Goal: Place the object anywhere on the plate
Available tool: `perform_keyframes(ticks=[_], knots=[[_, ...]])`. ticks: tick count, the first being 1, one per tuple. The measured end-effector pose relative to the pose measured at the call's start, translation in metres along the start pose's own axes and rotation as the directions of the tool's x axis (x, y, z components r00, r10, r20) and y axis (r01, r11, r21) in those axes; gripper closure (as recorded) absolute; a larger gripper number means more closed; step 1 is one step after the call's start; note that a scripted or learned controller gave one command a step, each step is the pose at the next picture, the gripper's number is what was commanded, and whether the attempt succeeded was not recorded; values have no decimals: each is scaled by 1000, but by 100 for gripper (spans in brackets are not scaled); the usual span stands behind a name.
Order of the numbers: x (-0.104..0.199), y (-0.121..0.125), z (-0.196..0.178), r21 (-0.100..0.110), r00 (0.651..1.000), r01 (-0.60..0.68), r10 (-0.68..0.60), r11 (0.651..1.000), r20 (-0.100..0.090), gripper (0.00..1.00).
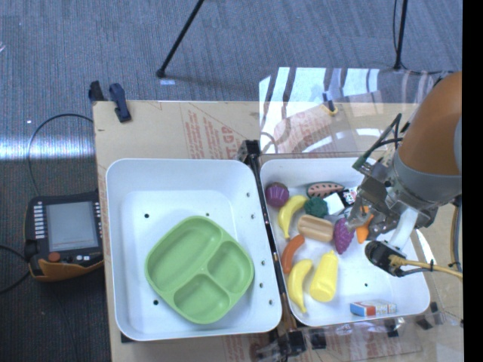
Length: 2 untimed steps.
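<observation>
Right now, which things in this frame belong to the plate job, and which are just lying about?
Job:
- green plate in the left bin
- gripper over the right bin
- toy foods there: any may be the object

Lying about:
- pendant on the floor
- blue clamp at the bench corner
- tripod legs

You're looking down from one fixed cam above the bench, slanted, mid-range: left bin (121,202), right bin (411,296), arm (438,138) entering from right.

Red print on the cardboard sheet (198,130) (reversed, too faint) cannot be read.
</observation>
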<state>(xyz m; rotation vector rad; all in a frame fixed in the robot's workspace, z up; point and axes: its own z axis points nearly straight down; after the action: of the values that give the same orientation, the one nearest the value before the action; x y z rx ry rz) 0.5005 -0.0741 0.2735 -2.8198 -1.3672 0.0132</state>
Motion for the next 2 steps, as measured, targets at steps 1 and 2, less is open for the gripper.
perform_keyframes(ticks=[1,2], knots=[[73,-58,12,1,968,-250,250,968,0,100],[93,-64,17,-2,826,-564,564,826,-2,100]])
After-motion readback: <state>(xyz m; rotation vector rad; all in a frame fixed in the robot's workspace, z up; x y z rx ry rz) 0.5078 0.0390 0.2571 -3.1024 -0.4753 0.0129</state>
